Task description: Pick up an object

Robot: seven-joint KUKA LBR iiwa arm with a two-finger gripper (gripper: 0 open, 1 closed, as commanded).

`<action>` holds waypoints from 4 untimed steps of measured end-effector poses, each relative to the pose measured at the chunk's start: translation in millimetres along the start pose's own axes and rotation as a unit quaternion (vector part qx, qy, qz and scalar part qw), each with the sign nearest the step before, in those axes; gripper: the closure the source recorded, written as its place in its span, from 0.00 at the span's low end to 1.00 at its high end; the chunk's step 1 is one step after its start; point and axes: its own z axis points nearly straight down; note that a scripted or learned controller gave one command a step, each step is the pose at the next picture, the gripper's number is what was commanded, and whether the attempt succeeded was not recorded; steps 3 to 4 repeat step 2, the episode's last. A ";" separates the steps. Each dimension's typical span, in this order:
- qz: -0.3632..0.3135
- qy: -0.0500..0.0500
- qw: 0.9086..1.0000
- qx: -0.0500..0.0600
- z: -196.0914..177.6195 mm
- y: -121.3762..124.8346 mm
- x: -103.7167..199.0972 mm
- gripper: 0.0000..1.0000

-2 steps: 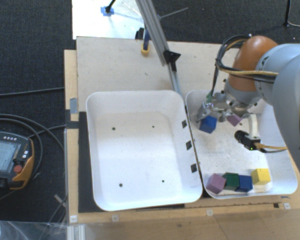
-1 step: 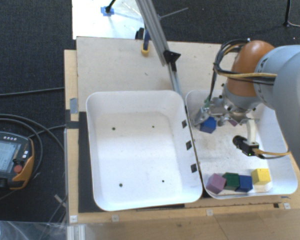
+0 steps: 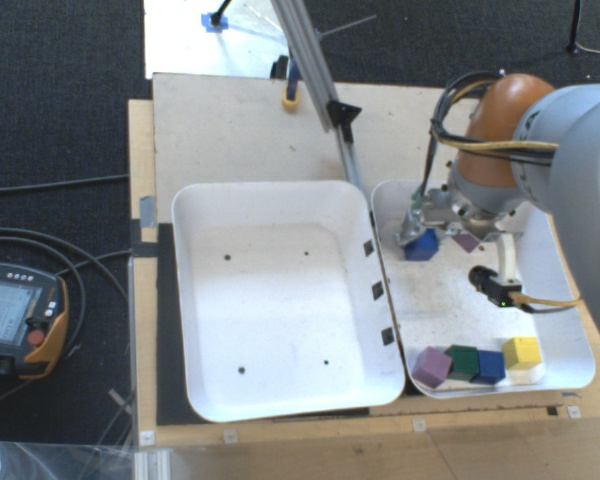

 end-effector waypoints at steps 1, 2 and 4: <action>-0.005 0.001 1.000 -0.001 -92.5 -36.3 84.7 1.00; -0.005 0.002 1.000 0.003 -123.4 -85.9 139.0 1.00; -0.005 0.002 1.000 0.003 -123.4 -85.9 139.0 1.00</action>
